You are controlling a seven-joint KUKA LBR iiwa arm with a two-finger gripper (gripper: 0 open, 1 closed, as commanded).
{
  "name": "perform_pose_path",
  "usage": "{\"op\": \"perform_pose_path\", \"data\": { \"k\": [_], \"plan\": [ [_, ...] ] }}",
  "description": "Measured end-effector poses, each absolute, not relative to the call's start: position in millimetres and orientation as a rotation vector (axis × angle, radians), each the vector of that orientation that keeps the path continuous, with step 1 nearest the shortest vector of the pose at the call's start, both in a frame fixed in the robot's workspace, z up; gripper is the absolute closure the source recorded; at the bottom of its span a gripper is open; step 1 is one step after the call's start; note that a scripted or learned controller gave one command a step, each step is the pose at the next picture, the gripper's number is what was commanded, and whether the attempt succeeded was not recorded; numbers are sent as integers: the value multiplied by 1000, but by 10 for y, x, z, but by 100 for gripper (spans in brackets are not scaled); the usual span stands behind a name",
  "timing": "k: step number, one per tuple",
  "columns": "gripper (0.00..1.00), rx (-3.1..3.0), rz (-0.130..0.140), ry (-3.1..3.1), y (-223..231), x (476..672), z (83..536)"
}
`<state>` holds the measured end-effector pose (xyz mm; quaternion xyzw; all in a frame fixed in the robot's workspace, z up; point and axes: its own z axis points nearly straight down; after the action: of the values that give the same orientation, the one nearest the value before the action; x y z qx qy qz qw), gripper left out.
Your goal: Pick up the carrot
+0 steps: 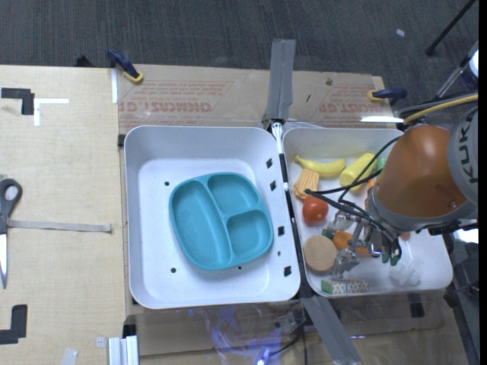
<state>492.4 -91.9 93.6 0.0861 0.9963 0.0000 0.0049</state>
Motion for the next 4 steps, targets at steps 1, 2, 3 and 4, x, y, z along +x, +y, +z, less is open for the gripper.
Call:
{"op": "perform_pose_path", "data": {
  "k": [1, 2, 3, 4],
  "plan": [
    [100, 265, -2, 3114, -920, 4952, 1036],
    [100, -238, -4, 3124, -1380, 4807, 1113],
    [100, -75, 0, 3135, -667, 5098, 1924],
    [100, 244, 2, 3128, -67, 5678, 1918]
  ]
}}
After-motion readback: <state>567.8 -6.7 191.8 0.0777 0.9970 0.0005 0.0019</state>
